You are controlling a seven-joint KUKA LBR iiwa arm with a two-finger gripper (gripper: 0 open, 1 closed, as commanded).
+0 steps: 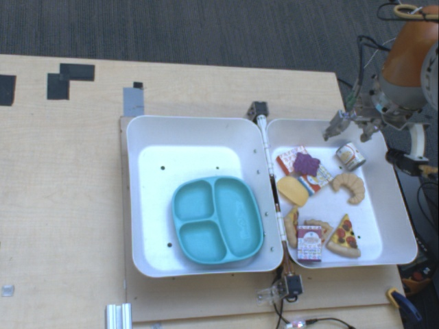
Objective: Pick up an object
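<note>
gripper (pixel 350 125) over far edge of right bin (pixel 398 211), fingers spread open, nothing between them. step: approach, pre-grasp. can (pixel 350 157) just near of it, closest target. croissant (pixel 350 186), pizza (pixel 343 237), cheese (pixel 293 191), grapes (pixel 306 163), carton (pixel 309 242) lie nearer. left bin (pixel 147 184) holds teal tray (pixel 217 219). next: descend, centre fingers on can, close; can may roll.

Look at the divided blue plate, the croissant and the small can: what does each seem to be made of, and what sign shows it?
Divided plate: likely plastic, matte turquoise, moulded in one piece with three rounded compartments.
Croissant: probably a plastic toy, with an even tan, smooth surface.
Small can: metal or metal-look plastic; its end looks silvery, but it is too small to tell.
</note>
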